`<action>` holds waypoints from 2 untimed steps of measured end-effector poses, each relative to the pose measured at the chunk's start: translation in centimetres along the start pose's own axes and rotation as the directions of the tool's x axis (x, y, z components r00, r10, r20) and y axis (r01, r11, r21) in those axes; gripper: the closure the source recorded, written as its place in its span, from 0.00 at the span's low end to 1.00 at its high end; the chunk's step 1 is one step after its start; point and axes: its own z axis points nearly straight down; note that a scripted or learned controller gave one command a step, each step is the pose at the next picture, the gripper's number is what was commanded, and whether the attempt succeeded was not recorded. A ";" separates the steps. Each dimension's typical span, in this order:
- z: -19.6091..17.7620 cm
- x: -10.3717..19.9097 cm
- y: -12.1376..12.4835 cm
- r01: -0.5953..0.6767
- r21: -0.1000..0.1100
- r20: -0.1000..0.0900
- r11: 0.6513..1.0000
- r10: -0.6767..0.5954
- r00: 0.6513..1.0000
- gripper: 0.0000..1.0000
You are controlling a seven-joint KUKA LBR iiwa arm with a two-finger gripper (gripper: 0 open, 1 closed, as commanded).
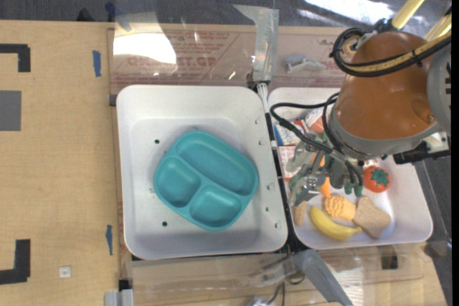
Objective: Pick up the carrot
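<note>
My gripper (313, 178) hangs low over the left part of the right bin (412, 226), under the arm's big orange band. A small orange shape, which looks like the carrot (325, 187), shows just right of the gripper's tip and is mostly hidden by it. The gripper sits directly at that orange piece, and I cannot make out whether the two touch.
Close around the gripper lie a yellow banana (331, 223), an orange ridged piece (340, 208), a bread slice (371, 217), a red tomato (376, 179) and a red item (315, 125). The left bin (136, 118) holds a teal divided plate (206, 178).
</note>
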 end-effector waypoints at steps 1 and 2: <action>-1.9 -3.8 1.2 0.276 -0.001 -0.001 0.961 -0.276 0.961 1.00; -2.4 -4.0 -4.9 0.612 -0.001 -0.001 0.791 -0.612 0.791 1.00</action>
